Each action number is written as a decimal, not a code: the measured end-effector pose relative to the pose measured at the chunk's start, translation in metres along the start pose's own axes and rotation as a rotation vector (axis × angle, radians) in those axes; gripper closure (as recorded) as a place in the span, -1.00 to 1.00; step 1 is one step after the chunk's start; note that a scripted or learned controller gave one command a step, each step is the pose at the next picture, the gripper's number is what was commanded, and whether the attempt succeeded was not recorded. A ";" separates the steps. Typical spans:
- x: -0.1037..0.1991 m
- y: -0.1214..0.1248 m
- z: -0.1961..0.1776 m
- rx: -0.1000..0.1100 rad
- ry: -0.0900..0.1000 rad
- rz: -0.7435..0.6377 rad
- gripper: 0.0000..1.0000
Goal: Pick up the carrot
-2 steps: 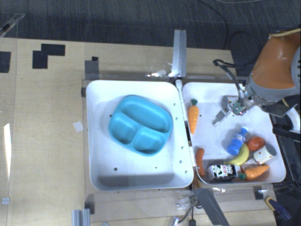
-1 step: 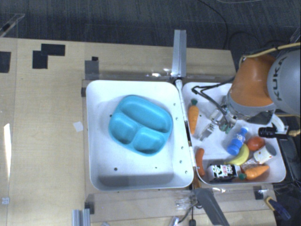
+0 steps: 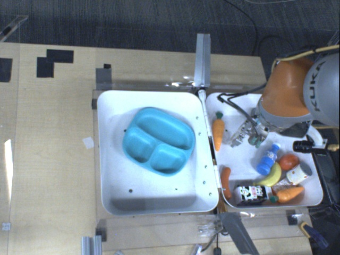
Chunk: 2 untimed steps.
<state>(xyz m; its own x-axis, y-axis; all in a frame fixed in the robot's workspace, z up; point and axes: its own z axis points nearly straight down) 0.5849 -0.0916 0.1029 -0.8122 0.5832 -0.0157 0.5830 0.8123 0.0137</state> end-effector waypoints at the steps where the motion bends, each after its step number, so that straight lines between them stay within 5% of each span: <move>1: -0.017 0.013 0.013 0.005 0.006 -0.383 1.00; 2: -0.027 0.065 -0.084 0.004 0.007 -0.500 1.00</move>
<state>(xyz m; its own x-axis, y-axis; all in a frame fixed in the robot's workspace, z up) 0.6427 -0.0548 0.1884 -0.9924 0.1226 -0.0123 0.1226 0.9925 0.0024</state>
